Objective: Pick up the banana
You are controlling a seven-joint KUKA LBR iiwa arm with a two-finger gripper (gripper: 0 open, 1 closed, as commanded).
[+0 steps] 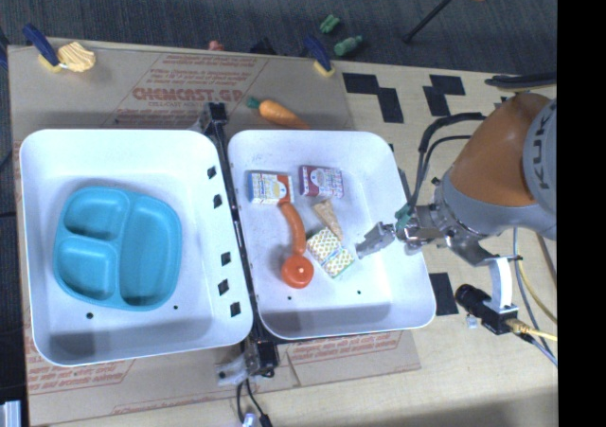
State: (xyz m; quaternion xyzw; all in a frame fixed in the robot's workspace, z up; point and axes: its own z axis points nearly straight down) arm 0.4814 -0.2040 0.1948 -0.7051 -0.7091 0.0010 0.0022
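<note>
Look in the right bin (379, 307), where the clutter sits left of centre. A blue-and-white carton (268, 186) and a maroon-and-white carton (320, 181) lie side by side near the far wall. Below them an orange spoon (294, 243) runs down towards you, with its bowl at the near end. A tan wedge (329, 216) and a patterned square cracker (330, 252) lie just right of the spoon, the cracker touching or nearly touching it.

You cannot pick out the banana with any certainty. None of these pieces clearly reads as one, so its place, heading and long axis cannot be told.

The gripper (372, 240) is low over the right side of this bin, just beside the cracker and not touching it. Nothing is visibly in its grasp, and you cannot tell whether the pincer is open or closed.

The near part of the right bin's floor and its far right corner lie bare. The right wall stands close behind the gripper.

The left bin (38, 321) holds a blue divided plate (118, 247). An orange carrot (279, 113) lies on the cardboard just beyond the right bin's far rim.
</note>
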